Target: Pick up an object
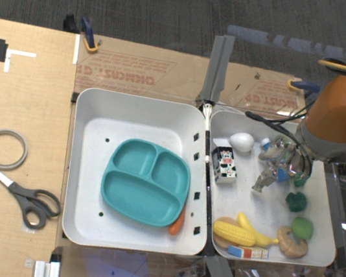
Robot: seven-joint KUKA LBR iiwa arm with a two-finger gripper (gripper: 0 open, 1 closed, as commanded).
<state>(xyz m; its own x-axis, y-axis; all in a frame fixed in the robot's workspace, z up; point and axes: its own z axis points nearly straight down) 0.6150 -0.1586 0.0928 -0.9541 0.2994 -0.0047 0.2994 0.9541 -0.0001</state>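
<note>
While the grey two-finger gripper (277,170) hangs low over the right white bin (328,200), I cannot tell whether it's released or clenched; metal parts & cables blur together there. Nothing is clearly held. Closest, touching or just under the jaws, is a small blue plastic piece (282,175), w/ a small green piece (301,183) right beside it on the arm side; both are too small to identify. Just past the jaws twd the bin's front lies the dark green lumpy toy (296,202), prob. the handiest pick: looks light, rigid plastic, not fragile, bumpy enough not to slip, so close across its narrow middle. Near on the other side, twd the divider, sit the black-and-white patterned block (224,164) and the smooth white egg-shaped toy (243,141); the egg looks slick & round, likely to squirt out unless taken dead centre. Further frontward are the round bright green ball (302,227), the tan mushroom-like toy (292,243), the yellow plastic banana (254,232) and the yellow corn cob (231,232), the last 2 touching, so approx. crowded for a clean grip. Farthest, well apart in the left white bin (85,153), rests the teal divided plate (147,183), wide, flat, awkward to pinch except at its rim.
</note>
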